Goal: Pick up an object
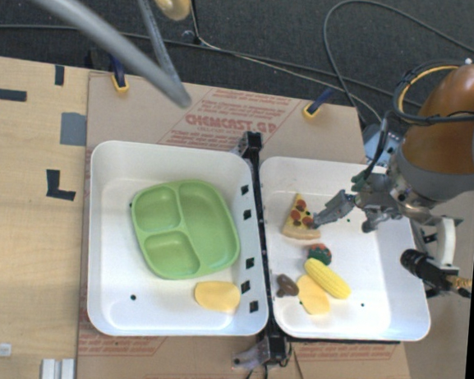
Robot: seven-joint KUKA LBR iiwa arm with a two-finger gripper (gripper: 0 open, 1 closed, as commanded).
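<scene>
My gripper (347,221) hangs over the right bin (390,322), its fingers spread open with nothing between them. The left fingertip (323,218) is just right of a pizza slice toy (299,219) that lies at the bin's upper left. Below the gripper lie a small red and green fruit (320,253), a yellow corn cob (327,278), a flat yellow piece (313,299) partly under the corn, and a small brown piece (286,285). The grey arm with its orange band (450,104) comes in from the right.
The left bin (107,214) holds a green divided plate (186,228) and a yellow piece (217,295) near its front right corner. A black divider (253,227) runs between the bins. Cables cross the dark floor behind the bench.
</scene>
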